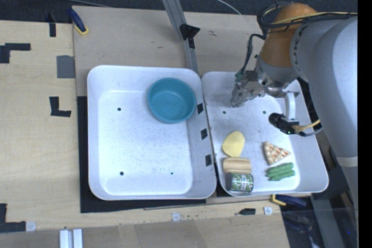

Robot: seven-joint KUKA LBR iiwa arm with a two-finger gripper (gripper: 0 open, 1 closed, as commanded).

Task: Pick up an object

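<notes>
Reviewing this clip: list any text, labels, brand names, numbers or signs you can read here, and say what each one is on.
No text can be read in this view.
Green can in the right bin: its label is too small and blurred to read.
Blue bowl, yellow piece and pizza slice: no markings visible.
Black tape marks on the bench are plain shapes, not characters.

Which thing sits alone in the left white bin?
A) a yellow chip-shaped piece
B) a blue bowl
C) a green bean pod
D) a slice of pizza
B: the blue bowl sits in the left bin near its upper right corner, while the yellow piece, the pizza slice and the green pod all lie in the right bin.
</notes>
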